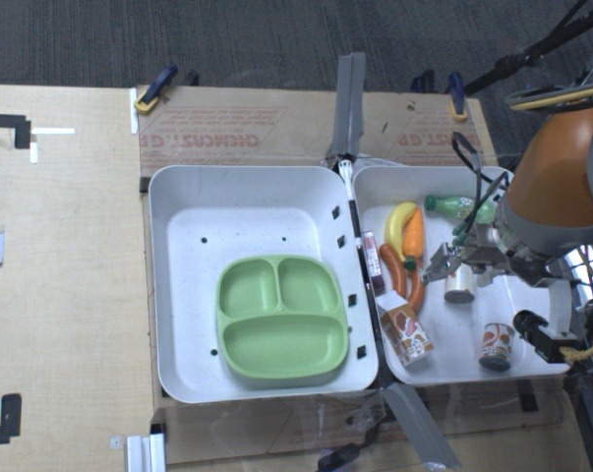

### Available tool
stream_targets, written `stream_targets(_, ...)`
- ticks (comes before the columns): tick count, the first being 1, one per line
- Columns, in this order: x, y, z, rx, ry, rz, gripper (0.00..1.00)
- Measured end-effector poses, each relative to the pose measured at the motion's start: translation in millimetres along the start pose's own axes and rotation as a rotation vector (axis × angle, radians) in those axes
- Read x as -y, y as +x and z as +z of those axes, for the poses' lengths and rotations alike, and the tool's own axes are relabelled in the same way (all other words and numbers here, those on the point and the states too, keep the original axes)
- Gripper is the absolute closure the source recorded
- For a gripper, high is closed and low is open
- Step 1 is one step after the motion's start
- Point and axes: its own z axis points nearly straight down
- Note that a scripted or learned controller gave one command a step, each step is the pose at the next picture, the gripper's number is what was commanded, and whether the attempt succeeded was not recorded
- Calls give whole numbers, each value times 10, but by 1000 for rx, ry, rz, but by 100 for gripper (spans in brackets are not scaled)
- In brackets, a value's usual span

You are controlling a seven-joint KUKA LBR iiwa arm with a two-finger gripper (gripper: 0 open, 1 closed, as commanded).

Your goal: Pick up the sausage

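Two white bins are being shown side by side, and the gripper (440,266) is being held low over the right bin (453,357), its fingers being kept apart with nothing between them. One sausage (401,275) is lying just left of the fingertips, touching a banana (401,226) and a carrot (413,232). Beyond it, little room is being left before the dividing rim. One can (497,345) is standing behind the gripper; one green divided plate (281,317) is resting in the left bin (178,264).
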Motion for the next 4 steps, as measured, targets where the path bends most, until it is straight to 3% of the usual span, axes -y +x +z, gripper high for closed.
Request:
stream_targets(1, -49, -94, 639, 6, -30, -111, 0)
stream_targets(2, -540, -75, 693, 4, -43, 84, 0)
stream_targets(3, -739, 69, 686, 0, -44, 63, 0)
stream_targets(4, -206, -121, 896, 0, -1, 176, 0)
